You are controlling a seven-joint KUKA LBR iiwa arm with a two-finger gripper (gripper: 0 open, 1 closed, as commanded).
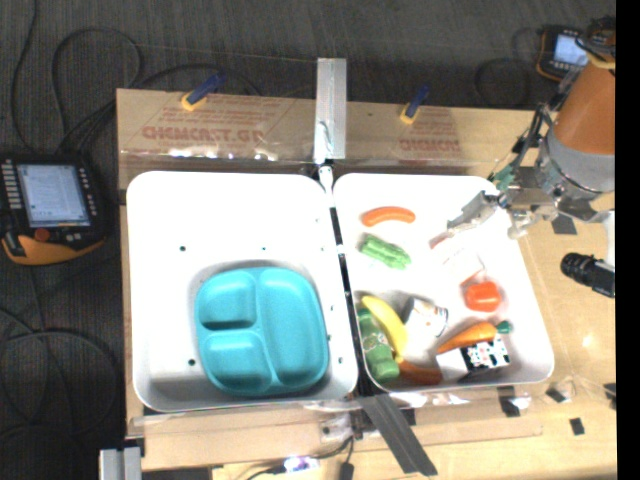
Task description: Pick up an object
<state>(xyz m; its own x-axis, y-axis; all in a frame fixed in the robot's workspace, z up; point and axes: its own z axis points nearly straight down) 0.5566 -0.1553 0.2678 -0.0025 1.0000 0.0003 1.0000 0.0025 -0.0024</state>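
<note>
While my gripper (462, 218) hangs over the far right part of the right bin (530, 288), I can't tell how it is set from this slanted view, and I see nothing in it. It sits above bare white floor, with the sausage (387, 215) to its left and the tomato (482, 293) nearer the camera. Any of these would do as the object, and that is where I expect trouble. If the program drops straight down, I judge it closes on nothing, since no item lies directly under the tip. The tomato is round and could roll away from a glancing touch. The sausage and the green piece (385, 252) lie apart from the rest, so they look like the safer picks. Near the front of the bin things are crowded: the banana (384, 323), cup (424, 318), carrot (468, 334) and a spotted block (486, 356) touch or overlap, so a grasp there might catch two at once or jam against a neighbour. The bin's right wall is close to the arm (585, 133), and a low approach could clip it. The teal tray (262, 328) in the left bin (160, 268) is well apart and no concern.
</note>
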